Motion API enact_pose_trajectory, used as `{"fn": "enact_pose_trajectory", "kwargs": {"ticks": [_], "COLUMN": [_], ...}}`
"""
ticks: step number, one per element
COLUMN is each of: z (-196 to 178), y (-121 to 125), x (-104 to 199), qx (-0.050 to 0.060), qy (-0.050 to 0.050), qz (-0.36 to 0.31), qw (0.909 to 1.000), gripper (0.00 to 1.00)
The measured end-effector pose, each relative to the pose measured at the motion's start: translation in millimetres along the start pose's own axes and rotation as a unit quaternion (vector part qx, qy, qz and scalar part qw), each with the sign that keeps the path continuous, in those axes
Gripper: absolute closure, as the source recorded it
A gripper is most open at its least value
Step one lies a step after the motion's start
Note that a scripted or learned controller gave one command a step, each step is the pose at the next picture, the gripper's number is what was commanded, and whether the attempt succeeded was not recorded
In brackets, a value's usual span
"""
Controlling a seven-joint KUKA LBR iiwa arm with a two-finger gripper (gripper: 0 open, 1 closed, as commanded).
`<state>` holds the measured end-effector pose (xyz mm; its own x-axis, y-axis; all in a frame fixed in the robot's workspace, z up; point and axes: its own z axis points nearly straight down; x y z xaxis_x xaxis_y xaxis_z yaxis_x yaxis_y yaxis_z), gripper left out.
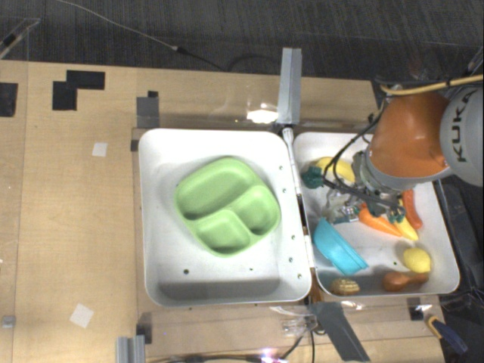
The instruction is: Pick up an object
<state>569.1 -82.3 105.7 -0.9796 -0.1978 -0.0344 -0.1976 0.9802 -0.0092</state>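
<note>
Claw (349,206) hangs above blue bowl (337,249), beside orange carrot (383,223).

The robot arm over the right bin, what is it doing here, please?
The grey and orange arm reaches into the right bin, its tool low among toy foods, near an orange carrot and a blue bowl. Nothing visibly sits in its grip. The left bin holds a green divided plate.
</note>
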Motion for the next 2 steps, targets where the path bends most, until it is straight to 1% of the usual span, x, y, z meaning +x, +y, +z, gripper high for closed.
{"fn": "enact_pose_trajectory", "kwargs": {"ticks": [1,2], "z": [0.4,13.9], "y": [0.2,-13.0], "x": [0.2,28.0], "qx": [0.000,-0.003], "qy": [0.000,0.007], "qz": [0.000,-0.036], "qw": [1.0000,0.9993], "gripper": [0.00,0.00]}}
